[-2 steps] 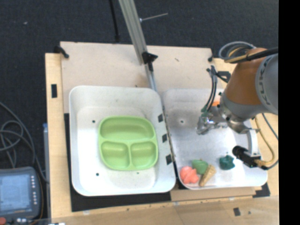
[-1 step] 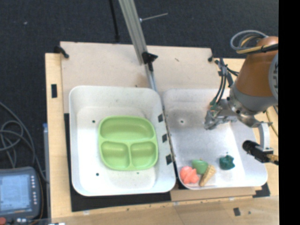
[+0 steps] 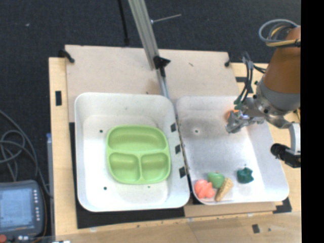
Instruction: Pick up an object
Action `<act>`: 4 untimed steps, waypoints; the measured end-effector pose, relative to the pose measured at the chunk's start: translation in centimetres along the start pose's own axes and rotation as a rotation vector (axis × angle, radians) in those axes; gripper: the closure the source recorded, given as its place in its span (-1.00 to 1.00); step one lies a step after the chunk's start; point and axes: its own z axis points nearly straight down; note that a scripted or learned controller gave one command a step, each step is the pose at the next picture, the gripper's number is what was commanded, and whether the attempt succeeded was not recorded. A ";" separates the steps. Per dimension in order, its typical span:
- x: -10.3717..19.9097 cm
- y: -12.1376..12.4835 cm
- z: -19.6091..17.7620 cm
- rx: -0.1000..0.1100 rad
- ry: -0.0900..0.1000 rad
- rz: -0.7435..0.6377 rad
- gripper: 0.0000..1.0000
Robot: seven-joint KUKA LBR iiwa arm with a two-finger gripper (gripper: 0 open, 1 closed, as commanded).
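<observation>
My gripper (image 3: 234, 121) hangs over the upper right part of the right bin (image 3: 212, 140), reaching in from the right. A small orange object (image 3: 231, 116) sits between its fingertips, held above the bin floor, and the gripper is shut on it. In the bin's near corner lie a pink object (image 3: 203, 188), a light green object (image 3: 216, 178), a tan cone-shaped piece (image 3: 225, 189) and a dark green object (image 3: 245, 175), all well below the gripper.
The left bin (image 3: 91, 135) holds a light green divided plate (image 3: 137, 153). A metal pole (image 3: 147, 34) slants down from the top to the gap between the bins. Black cables and fittings (image 3: 286, 155) hang by the arm at the right.
</observation>
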 end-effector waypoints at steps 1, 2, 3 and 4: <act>4.4 2.3 1.5 0.006 0.001 -0.002 1.00; 9.0 4.7 2.8 0.006 0.002 -0.002 1.00; 13.4 7.4 3.6 0.005 0.002 -0.002 1.00; 17.7 10.1 3.8 0.004 0.002 -0.003 1.00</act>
